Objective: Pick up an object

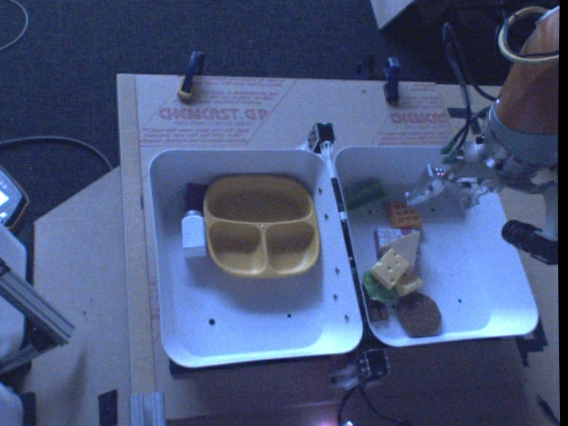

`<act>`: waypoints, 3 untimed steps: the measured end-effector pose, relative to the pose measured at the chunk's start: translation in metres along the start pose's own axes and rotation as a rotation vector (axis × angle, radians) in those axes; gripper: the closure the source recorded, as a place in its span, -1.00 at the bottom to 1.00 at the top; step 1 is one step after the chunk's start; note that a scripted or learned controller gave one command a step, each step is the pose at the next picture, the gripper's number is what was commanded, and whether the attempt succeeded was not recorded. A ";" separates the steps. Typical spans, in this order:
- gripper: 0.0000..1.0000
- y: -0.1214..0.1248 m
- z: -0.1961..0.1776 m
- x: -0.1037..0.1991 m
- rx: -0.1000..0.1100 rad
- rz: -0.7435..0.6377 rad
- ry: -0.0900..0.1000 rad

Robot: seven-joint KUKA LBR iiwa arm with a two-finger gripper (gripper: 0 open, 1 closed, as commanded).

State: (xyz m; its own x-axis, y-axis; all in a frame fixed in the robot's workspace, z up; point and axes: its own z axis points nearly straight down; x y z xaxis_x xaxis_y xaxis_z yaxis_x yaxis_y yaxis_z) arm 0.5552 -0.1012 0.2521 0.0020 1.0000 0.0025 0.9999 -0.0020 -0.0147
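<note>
gripper (pixel 424 192) hangs over the right bin (pixel 497 273) just above the orange waffle block (pixel 403 215), honestly can't tell what its grasp is doing

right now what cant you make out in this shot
- Claw: dim and blurred in the camera view, finger state unreadable.
- Dark item in the left bin: mostly hidden behind the yellow tray.
- Toy food pile in the right bin: pieces overlap, lower ones hidden.
- Arm: cut off by the right edge.
</note>
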 end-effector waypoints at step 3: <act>-1.00 0.004 0.121 0.000 -0.006 -0.002 0.000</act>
State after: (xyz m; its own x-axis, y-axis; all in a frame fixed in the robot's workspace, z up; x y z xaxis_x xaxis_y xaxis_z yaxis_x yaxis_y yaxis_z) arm 0.5573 -0.1004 0.1313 0.0005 1.0000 0.0024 1.0000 -0.0005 -0.0089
